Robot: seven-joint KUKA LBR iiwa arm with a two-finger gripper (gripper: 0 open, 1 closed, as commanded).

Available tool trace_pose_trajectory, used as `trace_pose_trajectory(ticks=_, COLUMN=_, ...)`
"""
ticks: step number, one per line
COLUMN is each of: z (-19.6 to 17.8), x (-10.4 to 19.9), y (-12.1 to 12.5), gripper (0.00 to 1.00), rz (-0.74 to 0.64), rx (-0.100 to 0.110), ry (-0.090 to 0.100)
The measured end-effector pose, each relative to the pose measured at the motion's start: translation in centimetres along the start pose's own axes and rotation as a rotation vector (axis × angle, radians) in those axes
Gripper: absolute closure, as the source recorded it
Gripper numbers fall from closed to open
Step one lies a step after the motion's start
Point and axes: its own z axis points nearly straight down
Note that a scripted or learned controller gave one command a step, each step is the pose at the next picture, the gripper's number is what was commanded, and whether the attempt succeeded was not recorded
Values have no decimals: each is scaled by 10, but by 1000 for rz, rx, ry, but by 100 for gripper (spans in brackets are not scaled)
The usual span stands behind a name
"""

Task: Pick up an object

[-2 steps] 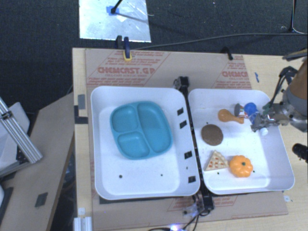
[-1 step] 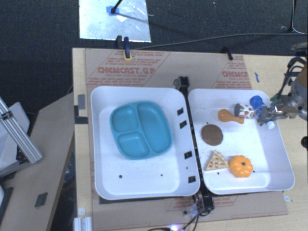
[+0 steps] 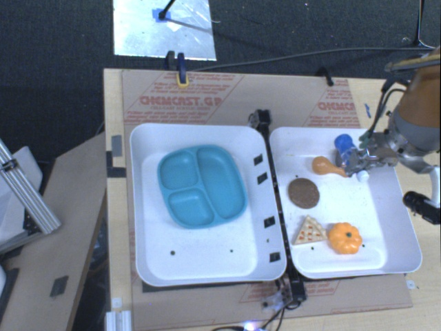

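Pumpkin [image 3: 344, 238] lies nearest. Gripper [image 3: 358, 163], finger state indeterminate, sits beside the tan drumstick [image 3: 326, 166]; recommend centring over its thick end before closing.

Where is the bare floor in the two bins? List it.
Left bin: strip beneath the blue tray. Right bin: patch between the brown disc and the right wall. Crowded: the gripper, tan pear, blue thing.

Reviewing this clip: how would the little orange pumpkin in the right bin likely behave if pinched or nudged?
The pumpkin looks rounded and squat, so it may roll or skid on the smooth right bin floor. Its glossy ribbed skin suggests hard plastic: probably stiff, light, and slippery between narrow fingers.
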Motion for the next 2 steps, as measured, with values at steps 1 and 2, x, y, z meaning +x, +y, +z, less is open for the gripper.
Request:
trace_pose_trajectory(ticks=1, z=9, x=53, y=10, gripper=100, rz=-1, rx=1, ry=1)
trace_pose_trajectory(ticks=2, z=-5, x=107, y=15, gripper=100, rz=-1, rx=-1, ry=1)
